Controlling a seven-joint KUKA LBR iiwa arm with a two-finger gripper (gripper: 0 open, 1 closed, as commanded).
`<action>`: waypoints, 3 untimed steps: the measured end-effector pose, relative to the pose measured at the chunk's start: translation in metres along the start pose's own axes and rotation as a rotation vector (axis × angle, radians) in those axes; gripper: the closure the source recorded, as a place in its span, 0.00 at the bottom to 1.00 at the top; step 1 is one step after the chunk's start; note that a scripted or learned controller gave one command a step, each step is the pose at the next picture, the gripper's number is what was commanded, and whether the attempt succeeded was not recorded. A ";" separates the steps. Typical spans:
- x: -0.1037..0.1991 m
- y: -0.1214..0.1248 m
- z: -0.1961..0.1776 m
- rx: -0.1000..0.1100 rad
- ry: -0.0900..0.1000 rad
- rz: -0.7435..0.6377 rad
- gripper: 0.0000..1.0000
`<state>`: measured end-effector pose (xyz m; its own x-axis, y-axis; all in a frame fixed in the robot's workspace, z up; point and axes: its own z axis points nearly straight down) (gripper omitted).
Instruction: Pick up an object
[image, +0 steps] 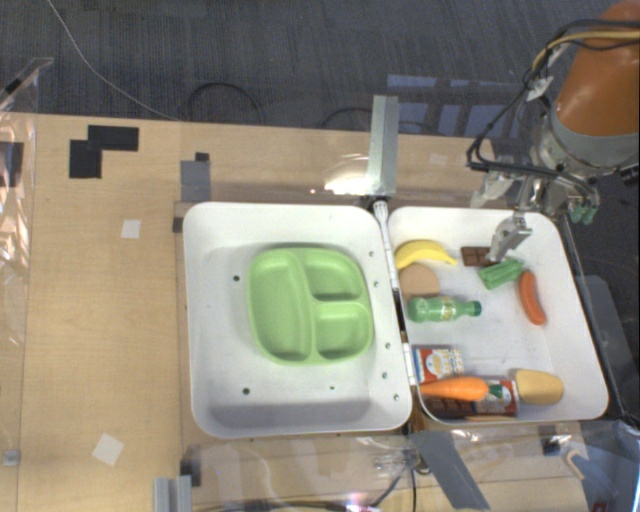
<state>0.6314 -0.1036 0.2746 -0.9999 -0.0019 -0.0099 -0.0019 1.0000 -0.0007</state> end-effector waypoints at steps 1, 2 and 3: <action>0.054 -0.076 0.162 0.000 0.013 0.136 0.00; 0.040 -0.020 0.184 0.001 -0.004 -0.052 0.00; 0.021 -0.053 0.185 0.002 -0.004 -0.620 0.00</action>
<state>0.6120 -0.1570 0.0893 -0.8129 -0.5822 -0.0109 -0.5822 0.8130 -0.0095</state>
